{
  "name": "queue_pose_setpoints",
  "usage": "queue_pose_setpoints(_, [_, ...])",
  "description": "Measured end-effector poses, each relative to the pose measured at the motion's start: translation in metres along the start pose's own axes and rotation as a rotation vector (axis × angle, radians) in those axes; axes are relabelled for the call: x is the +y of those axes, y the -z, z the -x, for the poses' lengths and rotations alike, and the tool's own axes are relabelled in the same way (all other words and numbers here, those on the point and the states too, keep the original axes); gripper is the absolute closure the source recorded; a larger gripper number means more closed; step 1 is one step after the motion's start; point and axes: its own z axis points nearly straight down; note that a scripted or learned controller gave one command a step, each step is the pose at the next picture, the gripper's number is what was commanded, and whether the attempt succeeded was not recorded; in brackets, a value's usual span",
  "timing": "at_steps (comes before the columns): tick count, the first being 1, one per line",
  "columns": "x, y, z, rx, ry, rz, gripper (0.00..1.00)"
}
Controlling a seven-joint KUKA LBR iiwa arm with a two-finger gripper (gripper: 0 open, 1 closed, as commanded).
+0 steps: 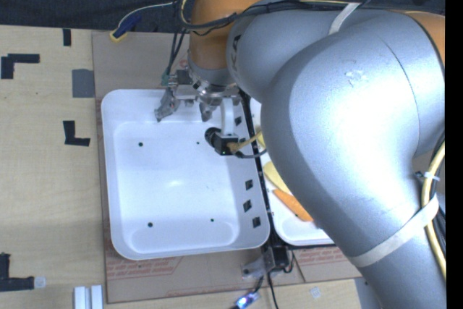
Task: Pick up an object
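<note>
I judge left bin (130,242) bare, so I should retarget toward orange object (293,205) in right bin (289,231), mostly hidden under arm. Gripper (187,109) hovers over left bin's far rim, fingers (165,109) spread wide, nothing between. Arm reaches from right, wrist pointing down, bulky elbow covering right bin

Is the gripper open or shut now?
Open: the gripper hangs over the left bin far edge, its two fingers apart, nothing between them.
</note>
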Motion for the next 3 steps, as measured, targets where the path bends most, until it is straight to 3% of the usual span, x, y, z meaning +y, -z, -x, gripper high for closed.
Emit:
queue_pose_setpoints(1, [-0.024, 0.001, -0.067, -0.001, -0.003, 0.0, 0.0])
queue_pose_setpoints(2, [-0.023, 0.011, -0.063, -0.002, -0.005, -0.001, 1.0])
queue_pose_setpoints(3, [-0.008, 0.1, -0.085, 0.001, -0.007, 0.009, 1.0])
